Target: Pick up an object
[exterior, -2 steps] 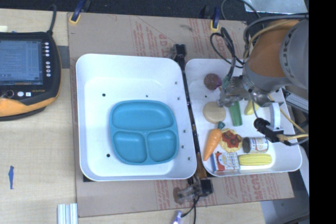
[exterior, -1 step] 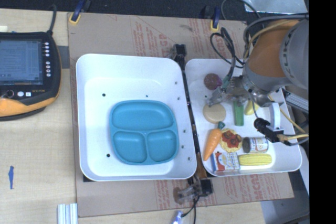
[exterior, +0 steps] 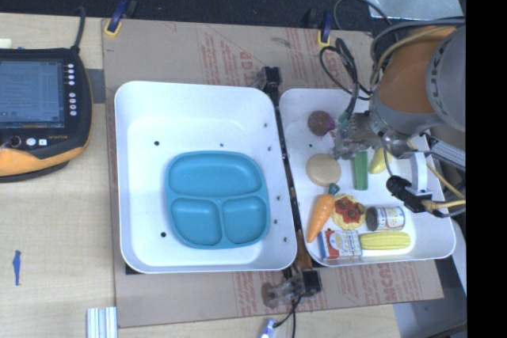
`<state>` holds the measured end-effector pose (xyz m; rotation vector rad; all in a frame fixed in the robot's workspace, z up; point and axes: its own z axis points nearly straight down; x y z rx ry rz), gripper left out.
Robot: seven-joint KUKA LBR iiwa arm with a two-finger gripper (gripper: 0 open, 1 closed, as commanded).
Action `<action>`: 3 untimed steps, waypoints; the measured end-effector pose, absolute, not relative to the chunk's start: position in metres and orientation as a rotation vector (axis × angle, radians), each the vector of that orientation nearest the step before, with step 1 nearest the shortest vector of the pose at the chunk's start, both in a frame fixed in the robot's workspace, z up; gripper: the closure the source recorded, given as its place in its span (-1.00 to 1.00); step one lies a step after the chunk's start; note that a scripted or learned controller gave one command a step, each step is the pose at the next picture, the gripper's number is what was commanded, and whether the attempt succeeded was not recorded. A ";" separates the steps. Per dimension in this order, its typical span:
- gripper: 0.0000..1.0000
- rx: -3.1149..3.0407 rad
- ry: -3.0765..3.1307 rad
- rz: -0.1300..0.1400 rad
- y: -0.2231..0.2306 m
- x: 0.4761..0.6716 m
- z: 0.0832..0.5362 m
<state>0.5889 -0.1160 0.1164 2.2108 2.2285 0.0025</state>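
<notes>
Robot lab: teach pendant, clamped cardboard.

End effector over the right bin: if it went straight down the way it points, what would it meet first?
Most likely the green stick-shaped item, just below the end effector in the right bin. Depth is unclear; the tan round piece lies close beside it.

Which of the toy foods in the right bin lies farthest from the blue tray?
The corn cob, yellow, lying along the right bin's near edge. The carrot, beige round piece and dark red piece all lie closer to the blue tray.
</notes>
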 end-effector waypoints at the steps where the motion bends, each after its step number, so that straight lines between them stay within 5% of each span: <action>1: -1.00 2.210 2.229 0.002 -0.116 0.589 0.116; 2: 1.00 2.211 2.228 0.001 -0.117 0.589 0.127; 3: -1.00 2.210 2.229 0.001 -0.117 0.589 0.127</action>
